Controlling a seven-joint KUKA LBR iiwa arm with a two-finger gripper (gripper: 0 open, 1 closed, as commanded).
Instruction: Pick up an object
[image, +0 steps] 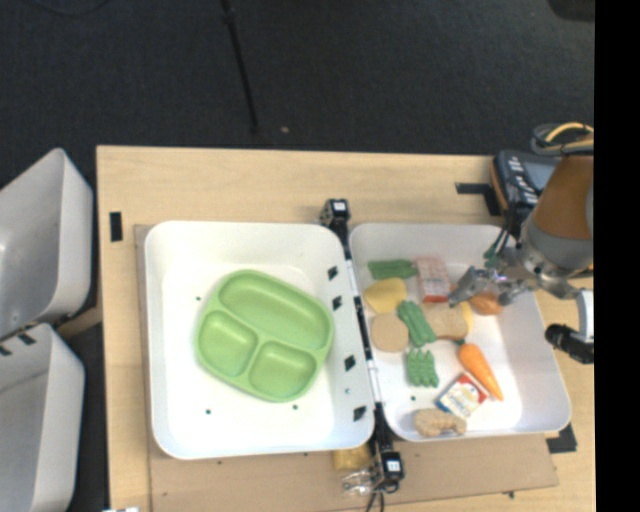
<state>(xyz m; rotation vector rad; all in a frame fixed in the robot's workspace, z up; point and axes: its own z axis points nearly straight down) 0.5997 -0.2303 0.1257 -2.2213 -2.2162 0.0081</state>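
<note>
1. The hand (483, 290) hangs over the right bin (530, 400), near its far right edge; I cannot tell its grip.
2. An orange piece (487, 304) sits just under it.
3. Crowded neighbours could spoil a grasp.

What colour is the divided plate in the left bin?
Light green. The plate shows best in the camera view, lying in the left bin.

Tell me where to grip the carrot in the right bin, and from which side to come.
Grip the carrot across its thicker orange body, near the upper-left end, coming straight down from above. It lies flat and slanted, tapering toward the lower right, so the fingers should probably close across its narrow width. The small box sits close at its lower left, so stay clear of that end.
</note>
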